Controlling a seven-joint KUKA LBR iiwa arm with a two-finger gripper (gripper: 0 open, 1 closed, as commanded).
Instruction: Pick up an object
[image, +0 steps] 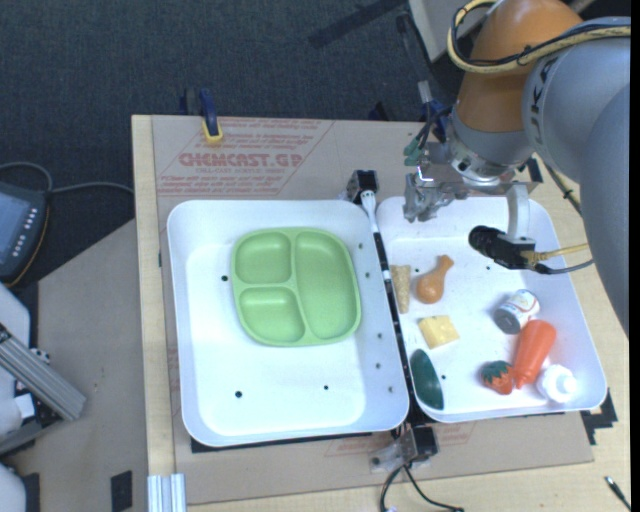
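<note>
My gripper (424, 207) hangs over the far left corner of the right bin (585, 345), open, with nothing between its fingers. Below it in that bin lie a brown toy drumstick (432, 280), a pale tan piece (401, 287) and a yellow cheese wedge (438, 331). A dark green item (425, 380) rests against the bin's near left wall. Farther right are a silver can (515, 311), an orange carrot-like toy (533, 348), a small red and green toy (495, 375) and a white cap (556, 383).
The left bin (200, 350) holds a green divided plate (296, 286). A black and white ridge (385, 290) separates the two bins. The arm's grey body (590, 120) looms over the right bin's far right side.
</note>
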